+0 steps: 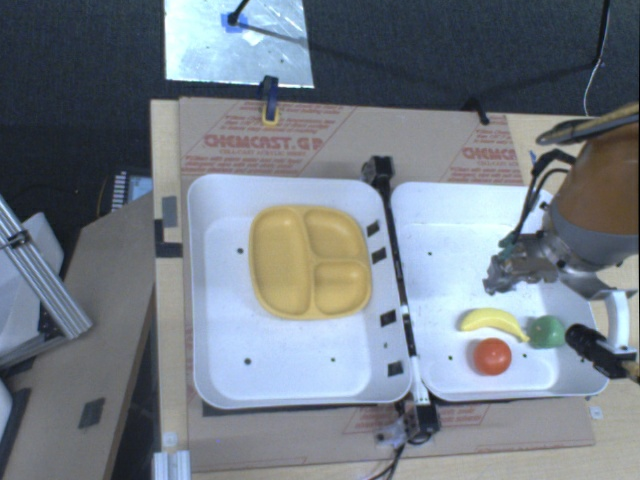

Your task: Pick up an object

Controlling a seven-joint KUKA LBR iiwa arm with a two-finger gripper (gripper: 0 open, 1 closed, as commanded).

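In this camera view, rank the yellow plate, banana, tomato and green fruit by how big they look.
1. Yellow plate, by far the largest.
2. Banana.
3. Tomato.
4. Green fruit, which looks close to the tomato in size, so their order is unsure.

Below jaws: banana, tomato and green fruit clustered close together.
Left of jaws: bare floor of right bin, then divider clips.
Beyond: yellow tray fills left bin centre.
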